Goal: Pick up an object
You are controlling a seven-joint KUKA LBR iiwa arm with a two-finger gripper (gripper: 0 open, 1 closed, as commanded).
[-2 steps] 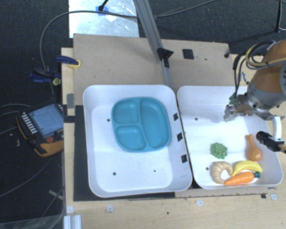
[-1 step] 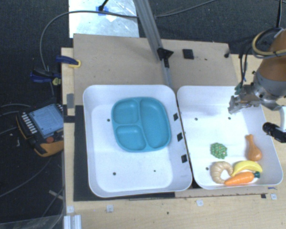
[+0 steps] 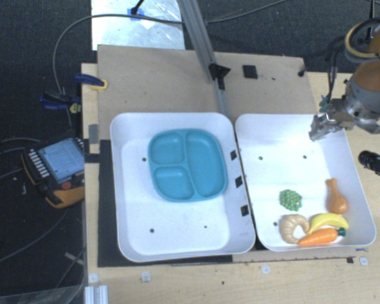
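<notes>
Two shallow white bins are seen side by side on the surface (image 3: 158, 75). The left bin (image 3: 133, 227) carries a blue divided plate (image 3: 187, 165). In the right bin (image 3: 272, 144), the pickable things are clustered toward five o'clock: a green bumpy ball (image 3: 291, 199), a croissant (image 3: 293, 227), a carrot (image 3: 318, 237), a banana (image 3: 330, 220) and a drumstick (image 3: 335, 197). The croissant, carrot and banana are touching; the ball and drumstick lie slightly apart.

The end effector (image 3: 321, 126) is seen at the right bin's two o'clock edge, well apart from the cluster; whether it is spread or pressed together cannot be told, and nothing is seen in it.

All appear to be light, stiff toy food, probably smooth and somewhat slippery. The drumstick is judged easiest, taken across its narrow shaft, since free space lies around it.
</notes>
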